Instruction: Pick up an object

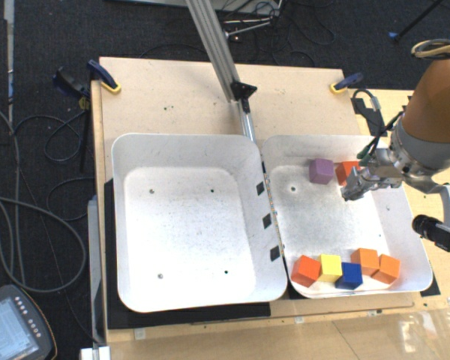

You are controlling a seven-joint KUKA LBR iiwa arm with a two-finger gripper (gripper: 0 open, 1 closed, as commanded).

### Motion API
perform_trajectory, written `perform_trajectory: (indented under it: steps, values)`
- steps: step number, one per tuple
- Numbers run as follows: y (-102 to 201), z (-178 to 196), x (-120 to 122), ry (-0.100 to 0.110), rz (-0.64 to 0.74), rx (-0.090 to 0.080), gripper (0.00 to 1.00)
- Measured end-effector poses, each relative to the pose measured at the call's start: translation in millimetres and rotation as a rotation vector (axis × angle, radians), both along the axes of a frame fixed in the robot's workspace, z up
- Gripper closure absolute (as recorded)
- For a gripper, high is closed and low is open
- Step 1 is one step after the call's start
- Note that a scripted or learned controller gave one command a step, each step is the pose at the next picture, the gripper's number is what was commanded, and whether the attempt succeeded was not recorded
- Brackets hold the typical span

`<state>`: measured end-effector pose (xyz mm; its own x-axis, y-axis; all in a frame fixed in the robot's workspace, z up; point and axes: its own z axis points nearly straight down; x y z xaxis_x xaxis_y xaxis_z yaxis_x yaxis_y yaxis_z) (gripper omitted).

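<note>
In the right bin [405,223], a purple cube [321,171] lies near the far wall, with an orange-red block [346,170] just to its right. My gripper [355,190] hangs low over the bin, right beside the orange-red block and partly covering it. Along the bin's near wall lie an orange cube [307,269], a yellow cube [331,265], a blue cube [351,275] and two more orange cubes [368,260] [388,268].
The left bin [135,156] stands beside the right one on the tan bench. A slanted metal pole [214,40] crosses the far side and ends between the bins. Blue-yellow clamps [103,77] [346,82] sit on the bench's far corners.
</note>
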<state>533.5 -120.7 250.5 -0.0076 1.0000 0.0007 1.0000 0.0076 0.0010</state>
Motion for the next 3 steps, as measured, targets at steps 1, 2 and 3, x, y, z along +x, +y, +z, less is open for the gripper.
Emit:
perform_trajectory:
  steps: [1, 2, 3]
  values:
    - [48.6, -12.5, 19.4, 0.001, 0.0, 0.0, 1.0]
    - [94.7, -22.3, 35.8, 0.0, 0.0, 0.0, 1.0]
    - [150.6, -29.0, 55.7, -0.001, 0.001, 0.0, 1.0]
